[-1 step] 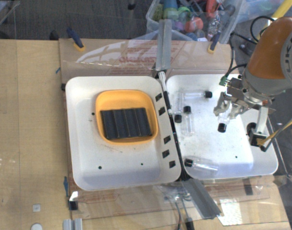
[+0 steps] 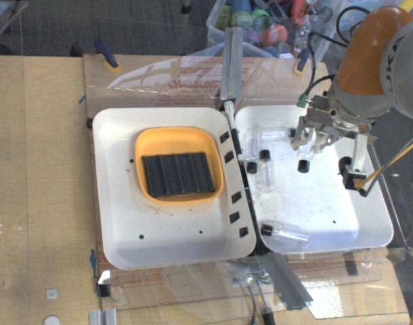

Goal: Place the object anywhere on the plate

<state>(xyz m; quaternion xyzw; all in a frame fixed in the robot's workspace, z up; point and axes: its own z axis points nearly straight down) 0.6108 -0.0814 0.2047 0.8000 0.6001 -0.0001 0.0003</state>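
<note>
1. While I watch from the overhead camera, the arm (image 2: 379,53) reaches in from the right, its orange band high at the far right and the grey wrist angled down over the right bin (image 2: 328,222).
2. I see the gripper (image 2: 305,156) hanging above the far half of that bin, pointing downward; from this angle I cannot tell what its state is, and I see nothing that I could call gripped.
3. On the right bin's floor I make out several clear plastic tubes with black caps: one clear tube (image 2: 285,233) lies at the near left corner, and others (image 2: 257,162) lie by the left wall, well apart from the first.
4. Which of these is the object for the task I cannot tell; all of them sit in the right bin.
5. The left bin (image 2: 118,242) holds the yellow plate (image 2: 176,139), which carries a dark ribbed slab (image 2: 178,174) across its middle.
6. A row of black clips (image 2: 231,178) runs along the divide between the bins.
7. Both bins rest on a wooden bench (image 2: 37,181); beyond its far edge I see a clear tub of coloured toys (image 2: 274,9) on a dark floor.
</note>
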